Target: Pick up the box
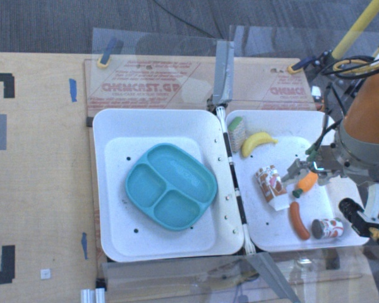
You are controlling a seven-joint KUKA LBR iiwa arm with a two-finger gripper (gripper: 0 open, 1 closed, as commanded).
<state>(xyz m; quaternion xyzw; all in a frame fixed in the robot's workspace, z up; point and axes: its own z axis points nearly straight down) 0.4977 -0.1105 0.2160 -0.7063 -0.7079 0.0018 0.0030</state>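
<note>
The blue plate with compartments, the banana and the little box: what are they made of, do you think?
The blue plate looks like moulded plastic: one even turquoise colour, rounded dividers, a soft sheen. The banana is probably a plastic toy, uniformly bright yellow and smooth, though a real one can't be ruled out. The box seems printed cardboard: flat faces, straight edges, a picture on its side.
</note>
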